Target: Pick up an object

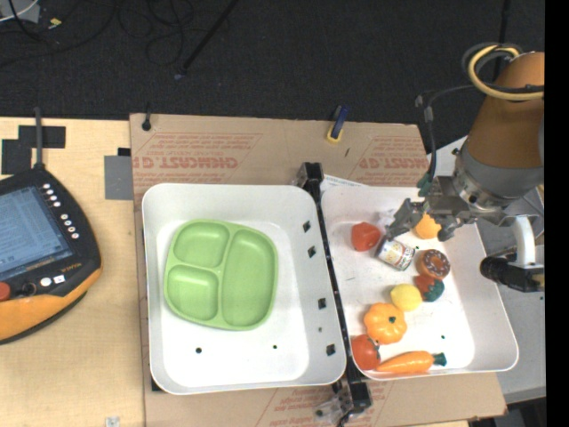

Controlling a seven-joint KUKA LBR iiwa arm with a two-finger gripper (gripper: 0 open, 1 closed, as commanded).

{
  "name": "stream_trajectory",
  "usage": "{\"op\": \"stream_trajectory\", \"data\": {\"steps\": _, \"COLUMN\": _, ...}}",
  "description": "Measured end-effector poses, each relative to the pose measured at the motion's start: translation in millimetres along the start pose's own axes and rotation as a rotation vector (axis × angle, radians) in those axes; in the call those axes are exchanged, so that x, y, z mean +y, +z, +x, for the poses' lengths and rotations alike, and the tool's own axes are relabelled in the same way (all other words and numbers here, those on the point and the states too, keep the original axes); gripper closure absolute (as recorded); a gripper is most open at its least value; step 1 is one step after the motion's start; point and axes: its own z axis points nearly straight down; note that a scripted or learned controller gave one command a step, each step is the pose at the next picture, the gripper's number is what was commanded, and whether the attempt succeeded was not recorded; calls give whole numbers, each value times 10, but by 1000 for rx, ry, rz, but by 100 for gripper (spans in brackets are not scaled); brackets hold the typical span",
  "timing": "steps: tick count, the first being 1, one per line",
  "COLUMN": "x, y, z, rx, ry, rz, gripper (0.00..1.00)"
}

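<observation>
A small orange toy is lying near the top of the right bin, and the gripper is hovering right over it, so the arm looks to be lining up for a grab rather than lifting anything. Whether the gripper is released or clenched I cannot tell. The next move is probably calling for a straight drop onto that toy, keeping off the small jar and red piece just beside it.
</observation>
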Motion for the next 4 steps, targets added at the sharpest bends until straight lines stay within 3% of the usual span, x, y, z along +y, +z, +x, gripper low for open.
{"op": "stream_trajectory", "data": {"steps": 1, "x": 17, "y": -57, "z": -1, "rx": -1, "ry": -2, "rz": -10, "gripper": 0}}
{"op": "stream_trajectory", "data": {"steps": 3, "x": -52, "y": 1214, "z": 130, "rx": 1, "ry": -3, "rz": -4, "gripper": 0}}
{"op": "stream_trajectory", "data": {"steps": 4, "x": -45, "y": 1639, "z": 147, "rx": -1, "ry": -1, "rz": -11, "gripper": 0}}
